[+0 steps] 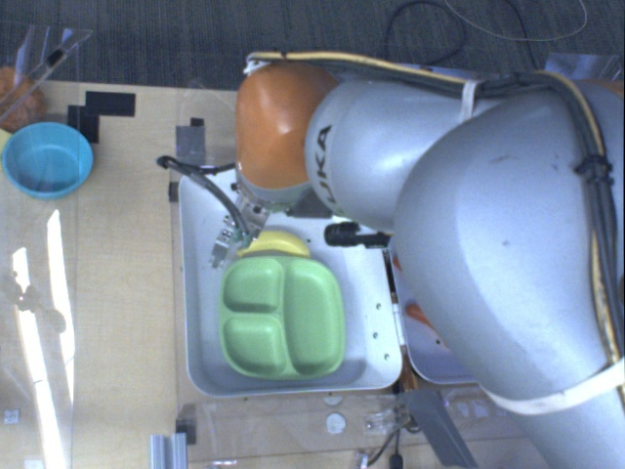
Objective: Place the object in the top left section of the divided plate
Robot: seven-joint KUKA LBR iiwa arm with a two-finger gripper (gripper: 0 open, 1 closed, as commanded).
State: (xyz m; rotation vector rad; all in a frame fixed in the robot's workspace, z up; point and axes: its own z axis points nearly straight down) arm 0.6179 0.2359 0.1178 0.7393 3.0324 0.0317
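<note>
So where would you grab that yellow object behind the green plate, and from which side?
Probably from straight above, on the exposed top edge of the yellow object. It lies flat in the white bin, butted against the far rim of the green divided plate, and the arm covers its far part, so side approaches look blocked.

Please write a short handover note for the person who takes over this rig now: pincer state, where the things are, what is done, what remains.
Pincer: above the upper left corner of the white bin; grip state cannot be told.
Green divided plastic plate: lies in that bin, all three sections bare.
Yellow rounded object: at the plate's upper edge, partly under the arm, not in any section.
Done: nothing placed yet.
Left: put the yellow object in the plate's top left section.
</note>
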